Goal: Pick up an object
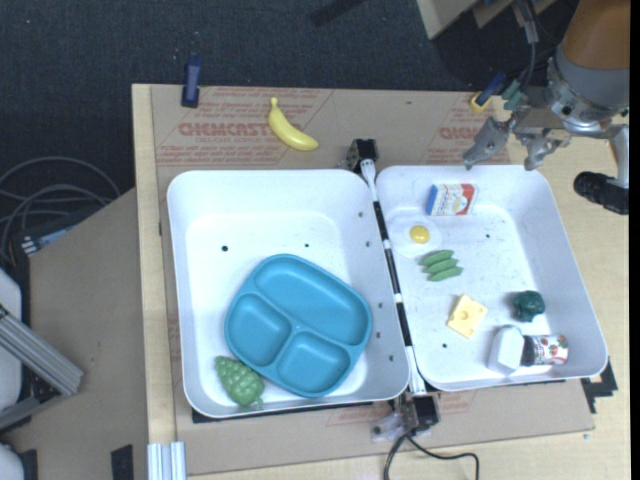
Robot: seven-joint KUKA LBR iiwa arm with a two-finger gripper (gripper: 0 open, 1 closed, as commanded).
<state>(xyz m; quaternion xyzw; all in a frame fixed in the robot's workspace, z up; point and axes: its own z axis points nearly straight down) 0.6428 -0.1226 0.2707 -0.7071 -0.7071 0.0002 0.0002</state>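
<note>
Overhead, the gripper [510, 148] hangs spread wide, holding nothing, above the right bin's [560, 230] far rim, near the milk carton [450, 200], whose long axis runs left-right.

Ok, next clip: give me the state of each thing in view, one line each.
tool: open, holding nothing, above the right bin's far rim
blue tray: flat in the left bin, compartments up
green bumpy piece: lying against the blue tray's near corner
small carton: lying in the right bin
cheese wedge: lying flat
can: on its side
banana: on the bench behind the bins
</note>
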